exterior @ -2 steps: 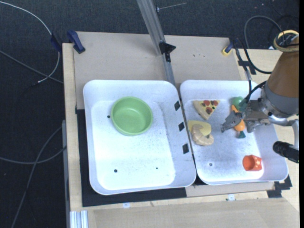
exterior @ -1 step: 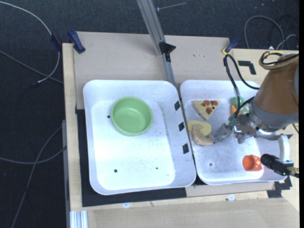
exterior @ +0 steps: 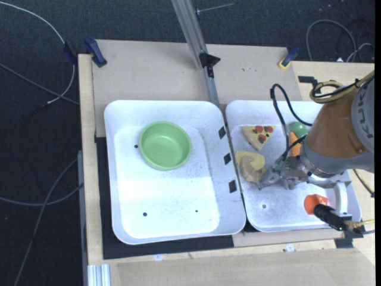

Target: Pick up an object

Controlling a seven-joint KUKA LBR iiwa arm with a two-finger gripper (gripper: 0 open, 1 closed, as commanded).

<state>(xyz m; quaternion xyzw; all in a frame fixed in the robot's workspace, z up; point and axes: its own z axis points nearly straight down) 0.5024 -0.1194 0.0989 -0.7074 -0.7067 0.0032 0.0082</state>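
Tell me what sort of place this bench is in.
Probably a robotics lab: a KUKA arm reaches over two white bins holding toy food like a pizza slice, with loose cables trailing over dark carpet.

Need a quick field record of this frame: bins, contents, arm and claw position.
left bin: holds a green bowl, upright, toward its far side
right bin: holds a pizza slice toy, a pale yellow curved piece, an orange item, and a green and orange item partly hidden by the arm
arm: reaches in from the right, over the right bin
claw: low in the right bin, just beside the pale yellow curved piece
grasp: cannot tell
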